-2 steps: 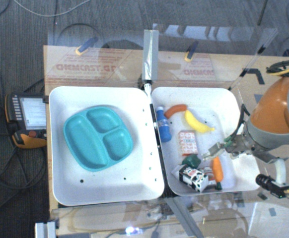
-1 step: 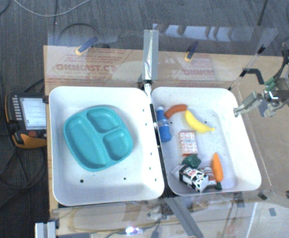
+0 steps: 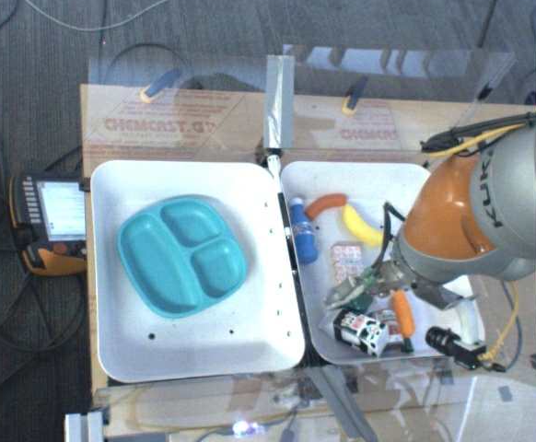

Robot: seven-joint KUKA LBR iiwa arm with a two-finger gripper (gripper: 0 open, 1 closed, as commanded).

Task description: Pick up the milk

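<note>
The milk (image 3: 361, 331) is a small carton with black and white cow patches. It lies on its side near the front edge of the right bin (image 3: 316, 334). My gripper (image 3: 364, 289) hangs just above and behind the carton, under the orange wrist band. Nothing shows as held by it, and the arm hides the bin's right part.
In the right bin lie a blue bottle (image 3: 302, 232) by the left wall, a red sausage (image 3: 326, 204), a yellow banana (image 3: 361, 227), a pink packet (image 3: 346, 260) and an orange carrot (image 3: 403, 312) right of the milk. The left bin (image 3: 111, 339) bears a teal divided plate (image 3: 183, 256).
</note>
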